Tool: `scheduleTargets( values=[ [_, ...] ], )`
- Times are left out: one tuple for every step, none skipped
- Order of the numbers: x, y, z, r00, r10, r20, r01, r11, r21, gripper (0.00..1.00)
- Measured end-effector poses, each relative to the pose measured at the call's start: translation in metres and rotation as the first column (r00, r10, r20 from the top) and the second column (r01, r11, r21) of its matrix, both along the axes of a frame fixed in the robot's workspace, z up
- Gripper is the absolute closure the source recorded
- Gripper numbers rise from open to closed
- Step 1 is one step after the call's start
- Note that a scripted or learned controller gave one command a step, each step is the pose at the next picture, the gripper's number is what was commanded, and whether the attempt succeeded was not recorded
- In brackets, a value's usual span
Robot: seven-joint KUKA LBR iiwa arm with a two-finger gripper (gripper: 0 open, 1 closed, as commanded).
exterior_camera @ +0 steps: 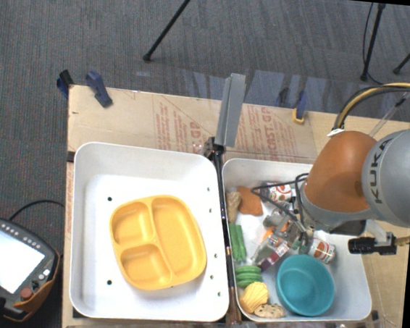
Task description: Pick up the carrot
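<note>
Carrot point(268, 235): hard to make out; a thin pale-orange piece lies in the right bin, just under the wrist and among the clutter there. I cannot say for sure that this is it.
Gripper point(285, 237): low in the right bin, over the middle of the clutter. The wrist hides most of it, so I cannot tell how it stands or whether anything is in it.
Arm point(349, 175): comes in from the right, with the orange band above the wrist over the right bin's upper half.
Right bin point(363, 285): shallow, white, crowded with small toy foods.
Teal bowl point(305, 284): upright in the near part of the right bin, just below the gripper.
Green pieces point(238, 243): a long green vegetable lies along the bin's left wall; a rounder green one point(247, 275) sits just below it.
Brown piece point(250, 203): near the upper left of the right bin, beside the wrist.
Yellow shell-shaped piece point(254, 296): at the near edge, left of the teal bowl, with a cookie point(269, 311) just beside it.
Small cans point(322, 250): one beside the bowl's upper rim, another point(282, 195) near the wrist's upper left.
Left bin point(92, 162): white, holding a yellow divided plate point(157, 242) that lies flat and turned at a slant.
Bench point(137, 120): brown board under both bins.
</note>
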State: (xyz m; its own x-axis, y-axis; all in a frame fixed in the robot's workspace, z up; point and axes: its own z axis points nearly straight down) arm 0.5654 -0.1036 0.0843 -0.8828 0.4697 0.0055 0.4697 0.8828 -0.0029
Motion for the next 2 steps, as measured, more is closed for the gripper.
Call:
scheduleTargets(
  values=[
    [0.002, 0.003, 0.012, 1.0, 0.004, 0.005, -0.004, 1.0, 0.002, 1.0],
    [0.06, 0.034, 0.107, 0.975, 0.222, 0.016, -0.222, 0.975, -0.002, 1.0]
  ],
)
